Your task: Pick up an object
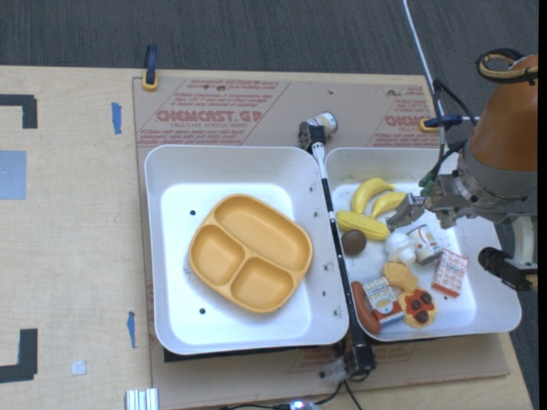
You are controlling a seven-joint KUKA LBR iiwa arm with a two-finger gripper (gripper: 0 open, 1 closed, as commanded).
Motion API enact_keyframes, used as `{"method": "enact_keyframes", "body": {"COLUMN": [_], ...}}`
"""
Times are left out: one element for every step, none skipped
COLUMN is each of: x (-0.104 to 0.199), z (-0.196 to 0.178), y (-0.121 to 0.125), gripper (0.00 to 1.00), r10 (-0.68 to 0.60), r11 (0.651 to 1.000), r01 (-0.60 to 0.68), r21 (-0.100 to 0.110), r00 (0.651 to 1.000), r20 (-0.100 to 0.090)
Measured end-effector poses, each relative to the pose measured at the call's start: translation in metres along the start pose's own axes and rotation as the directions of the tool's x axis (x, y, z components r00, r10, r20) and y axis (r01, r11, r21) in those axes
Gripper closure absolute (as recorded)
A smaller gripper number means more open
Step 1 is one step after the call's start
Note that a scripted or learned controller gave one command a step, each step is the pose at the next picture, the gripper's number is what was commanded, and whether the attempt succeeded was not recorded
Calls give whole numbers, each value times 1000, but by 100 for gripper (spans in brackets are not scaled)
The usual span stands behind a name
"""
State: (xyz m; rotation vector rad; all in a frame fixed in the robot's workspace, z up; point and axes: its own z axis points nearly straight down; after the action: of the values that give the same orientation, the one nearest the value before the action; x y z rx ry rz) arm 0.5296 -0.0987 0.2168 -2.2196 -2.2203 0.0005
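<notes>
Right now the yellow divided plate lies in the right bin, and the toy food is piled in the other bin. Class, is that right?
Not quite. The camera view shows the yellow divided plate in the left bin, not the right. The toy food, such as the bananas, is piled in the other, the right bin.

A yellow divided plate point(249, 253) lies in the left white bin point(162, 229) at frame centre. Blue tape strips point(116, 118) mark the pale bench point(68, 229) on the left; a clamp point(150, 67) grips the board's upper-left corner.
</notes>
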Motion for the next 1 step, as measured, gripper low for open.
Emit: {"method": "enact_keyframes", "body": {"x": [-6], "z": [111], "y": [30], "gripper": [0], "r10": [1], "r11": [1000], "r01": [-1], "r21": [-1], "r00": [1000], "r20": [1]}}
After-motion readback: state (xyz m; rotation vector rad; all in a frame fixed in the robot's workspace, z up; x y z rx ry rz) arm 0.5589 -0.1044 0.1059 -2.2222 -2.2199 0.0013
